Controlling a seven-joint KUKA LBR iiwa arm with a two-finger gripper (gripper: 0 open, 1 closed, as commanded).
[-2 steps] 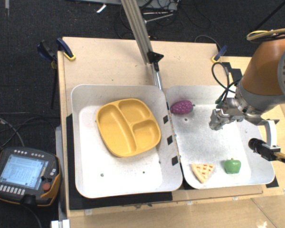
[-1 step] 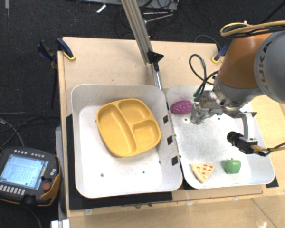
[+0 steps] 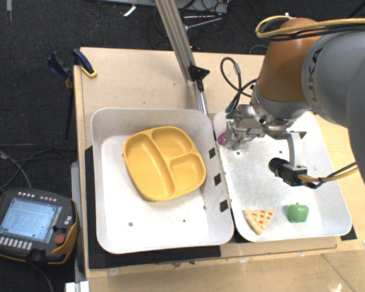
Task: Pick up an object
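Camera view gave me the claw low at the right bin's left edge; its state I couldn't tell. Pizza slice and green pepper lay near the front, yellow plate in the left bin.

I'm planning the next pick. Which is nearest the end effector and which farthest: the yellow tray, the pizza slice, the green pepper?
Measured from the end effector at the right bin's upper left corner:
1. Yellow tray, in the left bin, to its left.
2. Pizza slice, near the right bin's front edge.
3. Green pepper, right of the slice, farthest.
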